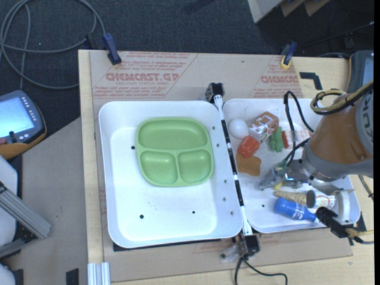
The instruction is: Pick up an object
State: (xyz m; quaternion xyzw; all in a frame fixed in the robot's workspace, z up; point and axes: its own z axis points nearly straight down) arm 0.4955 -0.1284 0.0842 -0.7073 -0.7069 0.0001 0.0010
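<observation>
Low over the right white bin (261, 221), the grey two-finger gripper (274, 179) sits just beside an orange block (250, 165); whether its tips are apart or together, I cannot tell. Open floor lies toward the bin's near-left corner. A blue cylinder (293, 209) lies close below, a white egg (238, 127) and green piece (276, 140) farther up. A green sectioned plate (174, 151) fills the left white bin (119, 218).

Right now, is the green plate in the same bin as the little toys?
No, the green plate lies in the left bin, while the white egg and blue bottle lie in the right bin.
</observation>
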